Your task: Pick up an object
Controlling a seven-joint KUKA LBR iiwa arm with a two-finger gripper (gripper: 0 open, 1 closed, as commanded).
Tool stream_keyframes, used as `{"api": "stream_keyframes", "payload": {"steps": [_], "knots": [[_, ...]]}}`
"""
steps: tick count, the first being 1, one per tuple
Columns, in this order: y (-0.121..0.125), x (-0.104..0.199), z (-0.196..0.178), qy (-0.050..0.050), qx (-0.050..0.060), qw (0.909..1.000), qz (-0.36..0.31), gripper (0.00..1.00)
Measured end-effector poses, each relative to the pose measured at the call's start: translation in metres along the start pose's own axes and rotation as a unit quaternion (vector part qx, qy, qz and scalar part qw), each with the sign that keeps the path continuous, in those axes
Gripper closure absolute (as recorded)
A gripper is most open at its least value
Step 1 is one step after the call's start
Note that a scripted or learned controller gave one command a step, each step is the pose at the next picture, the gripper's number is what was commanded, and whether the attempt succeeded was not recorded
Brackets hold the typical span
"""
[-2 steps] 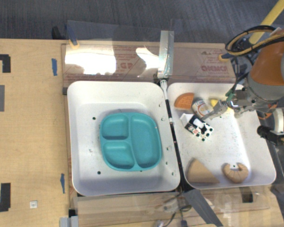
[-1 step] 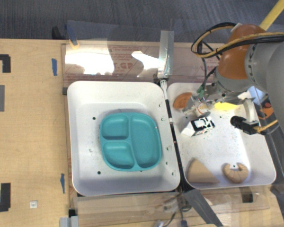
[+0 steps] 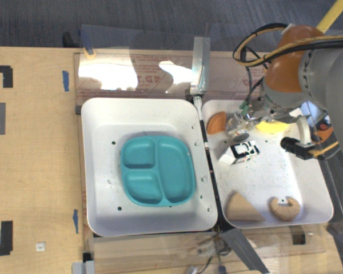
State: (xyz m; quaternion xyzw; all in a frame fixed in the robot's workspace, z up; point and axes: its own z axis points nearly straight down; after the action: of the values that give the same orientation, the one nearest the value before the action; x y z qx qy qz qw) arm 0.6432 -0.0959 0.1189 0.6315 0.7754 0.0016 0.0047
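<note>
My gripper (image 3: 239,125) hangs low over the far left part of the right bin (image 3: 308,178). An orange-brown rounded object (image 3: 216,123) lies just to its left, by the bin's wall. Just below the gripper, on the bin floor, sits a small black-and-white object (image 3: 244,150). A yellow object (image 3: 271,127) shows to the gripper's right, partly hidden under the arm. At the bin's near edge lie a tan cone-shaped piece (image 3: 240,207) and a brown curled pastry-like object (image 3: 284,208).
The left bin (image 3: 97,153) holds a teal divided plate (image 3: 158,170). A metal divider (image 3: 201,73) stands behind the two bins. The arm covers the right bin's far right corner.
</note>
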Motion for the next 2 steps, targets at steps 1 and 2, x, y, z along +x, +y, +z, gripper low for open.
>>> {"api": "stream_keyframes", "payload": {"steps": [1, 2], "knots": [[0.023, 0.071, -0.088, 0.003, -0.003, 1.0000, -0.005, 1.00], [0.003, 0.058, -0.065, 0.003, 0.006, 0.9998, 0.021, 1.00]]}}
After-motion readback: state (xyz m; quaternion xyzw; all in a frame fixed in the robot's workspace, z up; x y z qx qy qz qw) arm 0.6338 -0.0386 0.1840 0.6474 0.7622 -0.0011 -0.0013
